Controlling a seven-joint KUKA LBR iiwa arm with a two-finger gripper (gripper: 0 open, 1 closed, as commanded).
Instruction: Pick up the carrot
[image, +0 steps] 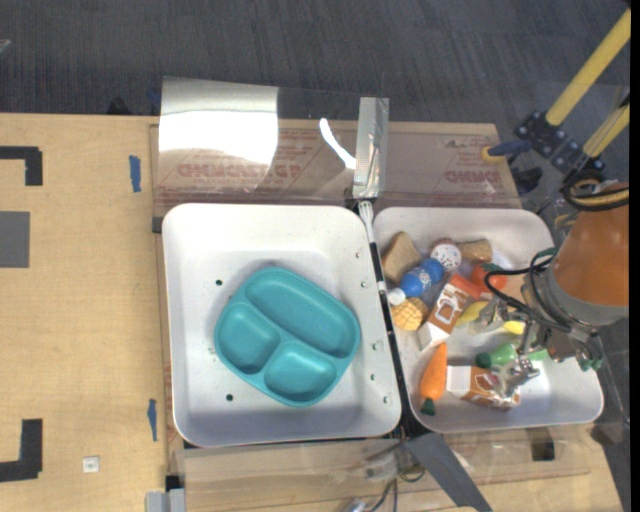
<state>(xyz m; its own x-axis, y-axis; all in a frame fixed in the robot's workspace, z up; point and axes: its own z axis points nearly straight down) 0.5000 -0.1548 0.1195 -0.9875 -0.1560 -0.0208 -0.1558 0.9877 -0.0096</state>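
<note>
Apparently carrot (433, 377) — near right bin's (590, 405) front-left rim

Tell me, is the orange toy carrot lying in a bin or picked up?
Lying in the bin. The orange toy carrot rests on the floor of the right-hand white bin, apart from the end effector.

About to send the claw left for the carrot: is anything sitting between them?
Yes. The claw sits low in the right bin, and the carrot lies to its left. A small white block and a brown packet lie in the gap between them.
</note>
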